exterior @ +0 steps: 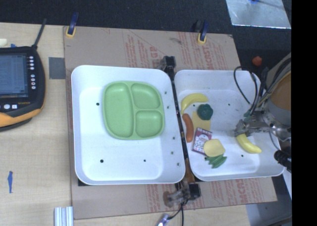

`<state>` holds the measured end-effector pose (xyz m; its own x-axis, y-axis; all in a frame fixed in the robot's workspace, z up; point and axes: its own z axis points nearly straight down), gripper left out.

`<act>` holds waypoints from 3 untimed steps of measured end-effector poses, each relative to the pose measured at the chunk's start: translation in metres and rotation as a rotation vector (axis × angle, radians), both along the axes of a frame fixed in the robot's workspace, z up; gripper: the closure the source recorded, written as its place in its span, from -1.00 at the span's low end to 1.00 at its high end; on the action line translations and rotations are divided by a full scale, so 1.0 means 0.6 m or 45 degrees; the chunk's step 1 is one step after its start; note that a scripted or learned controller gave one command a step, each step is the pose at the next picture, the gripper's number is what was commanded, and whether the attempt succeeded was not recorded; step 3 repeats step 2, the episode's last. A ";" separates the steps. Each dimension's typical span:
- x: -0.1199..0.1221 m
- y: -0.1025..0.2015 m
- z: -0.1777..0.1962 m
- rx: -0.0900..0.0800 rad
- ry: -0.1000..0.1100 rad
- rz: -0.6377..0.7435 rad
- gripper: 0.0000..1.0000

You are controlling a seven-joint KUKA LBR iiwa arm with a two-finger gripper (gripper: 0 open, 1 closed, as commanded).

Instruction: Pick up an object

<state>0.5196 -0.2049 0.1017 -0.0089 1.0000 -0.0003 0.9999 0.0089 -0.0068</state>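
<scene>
Gripper (244, 129) low over banana (248, 143) in right bin (233, 79); finger state unclear. Risk: curved banana slips, grasp off-centre.

Two white bins (84, 170) are sitting on brown cardboard (124, 46) printed with faint red lettering. The left bin is holding a pale green divided plate (132, 109). In the right bin (267, 170) are lying two yellow bananas (193, 100) (248, 143), a dark green broccoli piece (205, 111), an orange-red sausage (188, 126), a small red-and-white packet (200, 140), a yellow rounded piece (214, 147) and green pea pods (217, 160). A grey-and-orange handheld screen unit (19, 87) is showing a bluish display.
</scene>
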 end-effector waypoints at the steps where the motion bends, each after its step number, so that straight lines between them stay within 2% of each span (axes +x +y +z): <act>1: 0.062 0.071 0.131 0.002 -0.007 -0.007 1.00; 2: 0.146 0.216 0.154 0.003 -0.005 -0.006 1.00; 3: 0.146 0.216 0.154 0.003 -0.005 -0.006 1.00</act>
